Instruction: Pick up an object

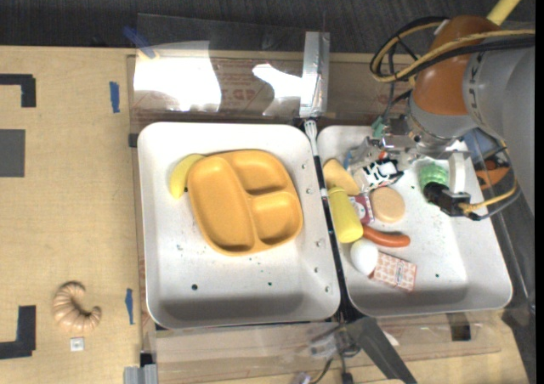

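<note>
Two white bins side by side on the bench. Left bin (161,238): orange divided tray (245,200) at centre, banana (180,173) tucked at the tray's far-left edge. Right bin (476,263): clutter along its left side, namely a yellow bottle (346,214), white egg (364,256), red sausage (387,239), round tan disc (389,206), black-and-white cow toy (382,172), patterned packet (395,271) and a green object (433,173). Gripper (380,149) low over the right bin's far-left part, just beside the cow toy, disc slightly nearer; whether its fingers are apart or together cannot be told. Croissant (76,306) on the cardboard, well left of both bins.
</note>
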Available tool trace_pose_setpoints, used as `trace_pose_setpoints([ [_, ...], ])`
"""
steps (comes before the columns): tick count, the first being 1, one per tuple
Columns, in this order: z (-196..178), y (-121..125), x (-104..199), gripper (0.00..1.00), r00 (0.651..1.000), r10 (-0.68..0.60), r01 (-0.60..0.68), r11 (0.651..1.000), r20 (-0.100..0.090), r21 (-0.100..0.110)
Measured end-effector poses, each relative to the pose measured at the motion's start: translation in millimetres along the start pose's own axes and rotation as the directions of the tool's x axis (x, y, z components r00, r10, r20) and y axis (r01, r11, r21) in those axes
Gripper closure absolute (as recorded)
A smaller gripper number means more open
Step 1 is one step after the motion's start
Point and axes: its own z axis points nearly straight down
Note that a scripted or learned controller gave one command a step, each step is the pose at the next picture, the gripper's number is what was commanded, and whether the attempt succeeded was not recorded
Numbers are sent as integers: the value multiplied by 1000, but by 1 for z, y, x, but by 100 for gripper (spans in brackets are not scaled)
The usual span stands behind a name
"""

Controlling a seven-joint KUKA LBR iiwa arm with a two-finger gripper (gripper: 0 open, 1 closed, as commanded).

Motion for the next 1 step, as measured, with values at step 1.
trace_pose_setpoints([
  [1, 13, 31, -31, 0, 1000, -27, 27, 999, -14, 27],
])
